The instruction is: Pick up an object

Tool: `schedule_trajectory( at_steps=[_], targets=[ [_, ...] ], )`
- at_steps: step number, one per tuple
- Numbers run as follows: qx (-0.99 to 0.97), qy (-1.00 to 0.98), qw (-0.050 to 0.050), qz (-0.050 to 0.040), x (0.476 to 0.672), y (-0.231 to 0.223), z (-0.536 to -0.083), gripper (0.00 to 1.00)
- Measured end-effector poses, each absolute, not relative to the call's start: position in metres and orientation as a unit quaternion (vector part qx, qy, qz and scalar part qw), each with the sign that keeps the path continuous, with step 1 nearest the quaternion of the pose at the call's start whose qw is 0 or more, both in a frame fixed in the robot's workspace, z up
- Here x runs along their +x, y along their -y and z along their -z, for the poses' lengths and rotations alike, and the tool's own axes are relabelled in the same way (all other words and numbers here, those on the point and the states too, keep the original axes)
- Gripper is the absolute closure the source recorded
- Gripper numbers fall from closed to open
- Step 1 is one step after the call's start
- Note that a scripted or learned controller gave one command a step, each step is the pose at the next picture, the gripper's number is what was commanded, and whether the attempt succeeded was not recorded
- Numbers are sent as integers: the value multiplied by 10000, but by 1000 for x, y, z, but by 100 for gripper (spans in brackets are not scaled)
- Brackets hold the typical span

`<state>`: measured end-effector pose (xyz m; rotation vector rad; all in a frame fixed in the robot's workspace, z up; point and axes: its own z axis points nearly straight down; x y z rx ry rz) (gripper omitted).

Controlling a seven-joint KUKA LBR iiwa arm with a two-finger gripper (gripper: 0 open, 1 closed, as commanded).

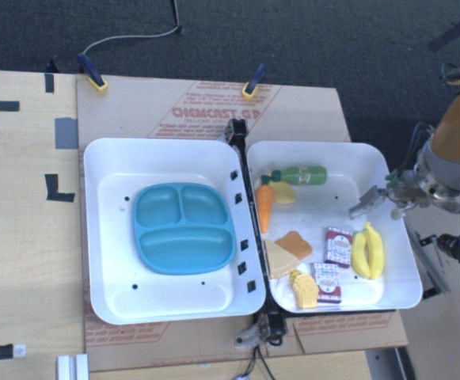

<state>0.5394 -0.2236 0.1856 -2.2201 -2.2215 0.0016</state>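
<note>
1. Reaching in from the right side, the grey arm (443, 161) with its orange band comes over the edge of the right bin (372, 158).
2. Its gripper (370, 203) hangs near the right wall of that bin, just above the banana (368, 252).
3. One thin finger (363, 204) sticks out to the left. I cannot tell if the jaws are wide apart or closed, and I see nothing between them.
4. The banana is yellow and lies near the right wall of the bin, below the gripper, with a gap between the two.
5. Next to the banana on its left is a small red and white packet (338, 246).
6. Another packet like it (327, 282) lies lower down, near the front wall.
7. A yellow lumpy toy (304, 289) sits just beside that lower packet, on its left.
8. A tan wedge that looks like bread (294, 245) rests on a pale flat piece (278, 260), left of the first packet.
9. An orange carrot (264, 207) lies along the left wall of the right bin.
10. A green bottle (298, 176) lies on its side near the back wall, and a small yellow thing (284, 195) sits just under it.
11. The left bin (103, 236) holds a blue plate (185, 228) with three parts.
12. Both bins sit on a brown cardboard sheet (158, 109), held at the back by two yellow and blue clamps (93, 73).
</note>
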Motion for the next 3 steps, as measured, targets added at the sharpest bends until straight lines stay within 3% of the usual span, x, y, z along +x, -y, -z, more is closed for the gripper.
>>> schedule_trajectory(
  at_steps=[1, 2, 3],
  targets=[
    [-7067, 7075, -9, 10, 516, 217, -96, 0],
    [-7063, 7079, -23, 17, 539, 148, -87, 0],
    [-7087, 7055, -65, -25, 604, 101, -87, 0]
  ],
)
